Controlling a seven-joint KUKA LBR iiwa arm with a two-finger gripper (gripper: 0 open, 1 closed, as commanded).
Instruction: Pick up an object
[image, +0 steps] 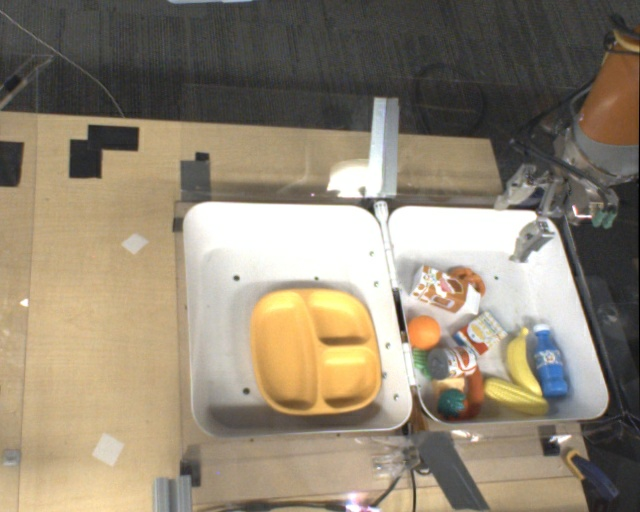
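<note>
Hanging the gripper (533, 236) over the far right corner of the right bin (500, 228), above bare white floor, gripping nothing that can be seen. Not managing to tell from this slant whether it is standing wide or narrow. Carrying the orange band (612, 100) just above it, at the view's right edge.

Leaving every pickable thing apart from the gripper, all toward the bin's near side. Finding nearest, down and to the left of the gripper, a red-and-white carton (440, 288), lying flat with a brown piece (470, 280) touching its right end. Finding farther down-left an orange (424, 332), close against the wall between the bins. Seeing a small white packet (485, 330) between the orange and a banana (520, 372), almost straight below the gripper. Seeing a blue bottle (548, 362) lying just beside the banana, on its right. Noting a red-and-white can (455, 362) and a green item (450, 401) crowding the near left corner, farthest from the gripper within this bin.

Keeping well apart, far to the gripper's left, a yellow divided plate (315, 350) sitting in the left bin (215, 300).
</note>
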